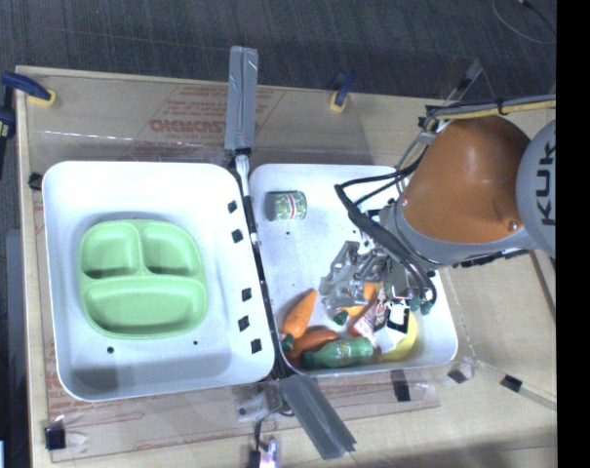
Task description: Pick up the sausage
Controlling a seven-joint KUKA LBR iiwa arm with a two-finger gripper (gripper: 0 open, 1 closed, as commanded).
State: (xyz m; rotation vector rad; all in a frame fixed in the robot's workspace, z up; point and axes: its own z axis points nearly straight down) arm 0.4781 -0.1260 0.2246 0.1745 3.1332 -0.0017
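You'll find the gripper (pixel 358 279) low in the right bin (pixel 304 178), over the heap of toy food at its near end; whether it is open, closed or gripping anything can't be told, cables and clutter hide that. The sausage (pixel 314 339), reddish-brown, lies just nearer than the gripper and to its left, long axis roughly left-right, touching the carrot (pixel 298 312) and a green bottle (pixel 338 353). Farther off behind the gripper stands a small can (pixel 286 206). Beyond the divider, the green tray (pixel 143 276).
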